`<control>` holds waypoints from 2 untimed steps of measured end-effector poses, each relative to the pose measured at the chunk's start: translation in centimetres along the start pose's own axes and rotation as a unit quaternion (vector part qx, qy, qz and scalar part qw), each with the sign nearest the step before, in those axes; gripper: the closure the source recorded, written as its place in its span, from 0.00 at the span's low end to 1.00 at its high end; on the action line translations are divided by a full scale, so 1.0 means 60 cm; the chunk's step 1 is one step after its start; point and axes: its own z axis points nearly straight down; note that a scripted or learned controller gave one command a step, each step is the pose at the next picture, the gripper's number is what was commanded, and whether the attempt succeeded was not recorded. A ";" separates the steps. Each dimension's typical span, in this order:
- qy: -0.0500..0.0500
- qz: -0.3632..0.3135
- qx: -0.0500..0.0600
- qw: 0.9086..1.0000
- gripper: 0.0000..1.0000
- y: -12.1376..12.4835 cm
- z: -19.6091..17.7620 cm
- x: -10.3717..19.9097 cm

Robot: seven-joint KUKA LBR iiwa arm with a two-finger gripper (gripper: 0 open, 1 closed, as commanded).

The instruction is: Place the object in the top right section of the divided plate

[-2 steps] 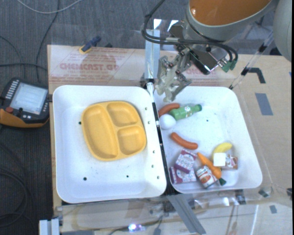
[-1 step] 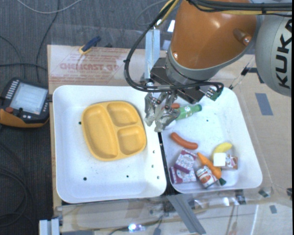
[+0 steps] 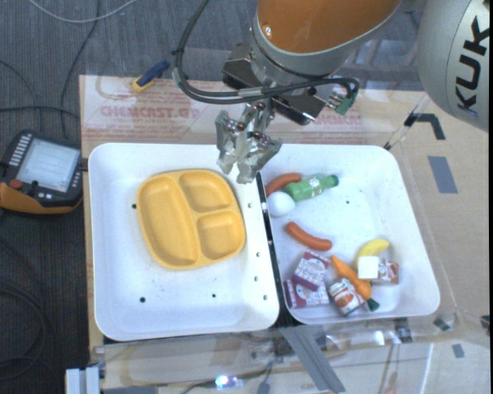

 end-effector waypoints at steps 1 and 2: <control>0.002 -0.170 -0.002 0.985 1.00 0.028 0.166 -0.030; 0.001 -0.213 -0.003 0.977 1.00 0.035 0.338 -0.055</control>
